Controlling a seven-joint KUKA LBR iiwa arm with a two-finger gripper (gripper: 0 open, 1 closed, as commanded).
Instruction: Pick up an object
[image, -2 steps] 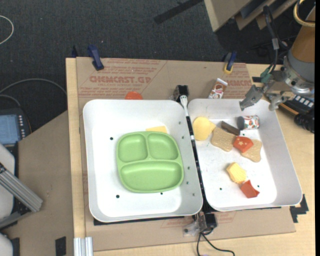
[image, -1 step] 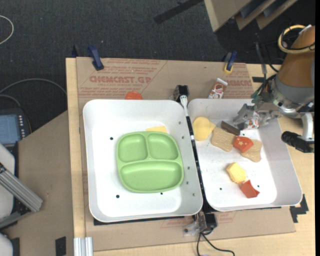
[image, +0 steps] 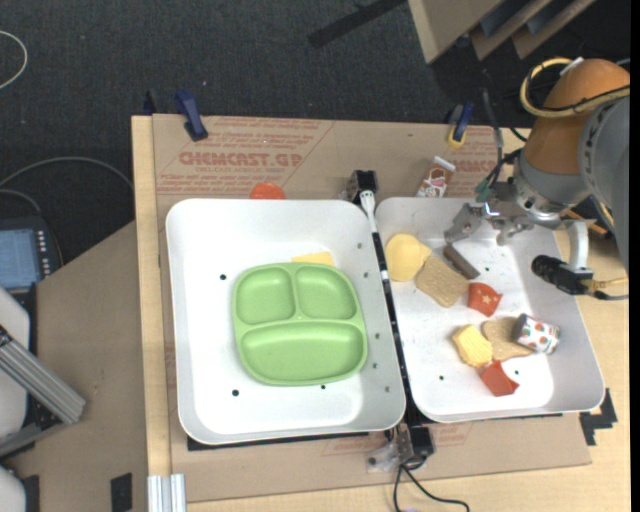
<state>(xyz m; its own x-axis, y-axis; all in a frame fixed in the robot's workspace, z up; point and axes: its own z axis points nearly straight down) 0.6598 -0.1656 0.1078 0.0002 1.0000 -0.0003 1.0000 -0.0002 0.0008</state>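
Cardboard-topped bench (image: 250, 160), two white bins; end effector (image: 462, 228) above right bin (image: 575, 370), finger spread indiscernible, nothing visibly held.

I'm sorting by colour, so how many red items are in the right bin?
2: one red block near the bin's middle beside the tan cracker, another red block near the front edge. More may hide under other pieces.

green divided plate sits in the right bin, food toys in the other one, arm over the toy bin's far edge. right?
Not quite: the camera view shows the green plate in the left bin, not the right. The rest holds: the food toys lie in the other bin, the right one, and the arm is over that bin's far edge.
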